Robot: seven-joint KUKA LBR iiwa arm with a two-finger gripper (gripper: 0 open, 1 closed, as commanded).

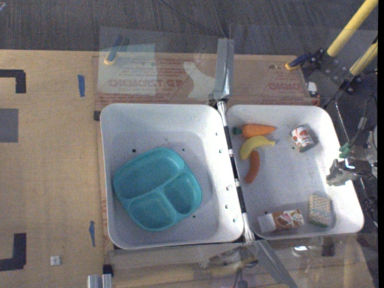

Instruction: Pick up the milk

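Note:
The milk (281, 220), a small carton with a white end and a red-brown label, lies on its side near the front wall of the right bin (282, 179). My gripper (337, 176) hovers over that bin's right rim, up and to the right of the carton and well apart from it. Nothing shows in its grasp.
The right bin also holds a carrot (259, 129), a banana (255, 145), a brown sausage (253, 165), a small red-and-white box (303, 138) and a patterned block (320, 210) just right of the milk. A teal divided plate (157, 188) lies in the left bin (120, 131).

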